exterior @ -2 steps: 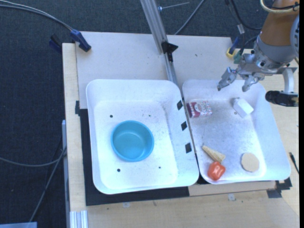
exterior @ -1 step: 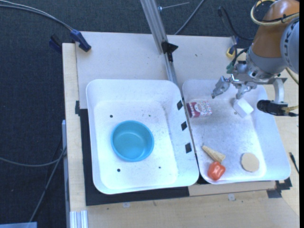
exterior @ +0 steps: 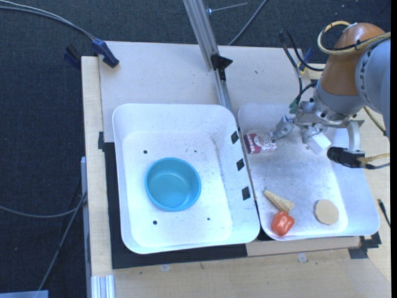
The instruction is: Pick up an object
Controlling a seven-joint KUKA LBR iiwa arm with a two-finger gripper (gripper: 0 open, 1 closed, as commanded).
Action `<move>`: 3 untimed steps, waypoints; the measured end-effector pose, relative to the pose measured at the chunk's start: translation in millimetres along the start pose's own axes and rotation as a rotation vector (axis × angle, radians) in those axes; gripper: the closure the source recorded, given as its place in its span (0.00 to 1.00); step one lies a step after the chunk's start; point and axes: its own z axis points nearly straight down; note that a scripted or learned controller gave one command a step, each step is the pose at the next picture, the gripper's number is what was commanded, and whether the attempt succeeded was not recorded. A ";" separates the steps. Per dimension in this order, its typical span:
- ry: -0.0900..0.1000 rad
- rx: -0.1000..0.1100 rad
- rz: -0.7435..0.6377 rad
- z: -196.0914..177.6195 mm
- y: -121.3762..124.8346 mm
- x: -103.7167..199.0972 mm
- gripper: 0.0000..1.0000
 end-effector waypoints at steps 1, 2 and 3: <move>0.000 -0.012 0.000 -18.2 3.1 0.9 1.00; -0.005 -0.022 0.000 -65.7 -0.7 -3.3 1.00; -0.005 -0.022 -0.003 -100.5 0.3 -2.9 1.00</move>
